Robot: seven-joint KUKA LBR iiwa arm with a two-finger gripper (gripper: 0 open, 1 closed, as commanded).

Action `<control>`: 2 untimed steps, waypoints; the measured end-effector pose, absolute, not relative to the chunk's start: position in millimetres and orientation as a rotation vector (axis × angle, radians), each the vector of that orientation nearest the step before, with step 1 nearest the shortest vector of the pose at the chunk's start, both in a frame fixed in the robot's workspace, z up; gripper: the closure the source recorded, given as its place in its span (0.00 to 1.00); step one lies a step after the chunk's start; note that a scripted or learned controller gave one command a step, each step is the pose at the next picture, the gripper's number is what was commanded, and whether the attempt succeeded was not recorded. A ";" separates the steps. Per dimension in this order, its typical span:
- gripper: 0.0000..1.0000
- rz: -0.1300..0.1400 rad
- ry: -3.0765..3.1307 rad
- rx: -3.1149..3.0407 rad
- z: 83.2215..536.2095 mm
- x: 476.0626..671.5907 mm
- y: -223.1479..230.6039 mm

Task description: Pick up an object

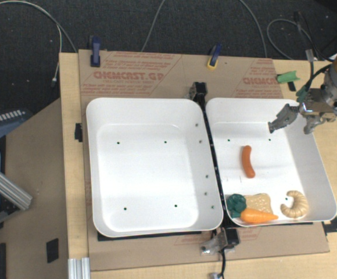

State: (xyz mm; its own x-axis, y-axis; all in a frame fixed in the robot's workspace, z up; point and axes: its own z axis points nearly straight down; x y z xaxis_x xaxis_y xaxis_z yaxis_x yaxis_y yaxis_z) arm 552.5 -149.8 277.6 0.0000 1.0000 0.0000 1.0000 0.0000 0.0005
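End effector [296, 119] hovering at the right bin's [308, 156] two-o'clock rim, fingers spread wide, holding nothing. Candidate objects lying below: sausage [248, 161] mid-bin; carrot [257, 216], green piece [236, 202], cracker [259, 201] and croissant [296, 204] crowding the six-o'clock edge — a descent there is risking a multi-object snag or wall contact, whereas the isolated sausage may be rolling aside.

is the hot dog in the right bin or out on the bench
In the bin. The hot dog lies flat on the right bin's white floor, apart from the toys at its near edge.
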 end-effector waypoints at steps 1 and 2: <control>0.00 -0.011 2.229 2.229 127.0 571.2 -153.7; 0.00 -0.001 2.224 2.221 83.8 540.7 -120.5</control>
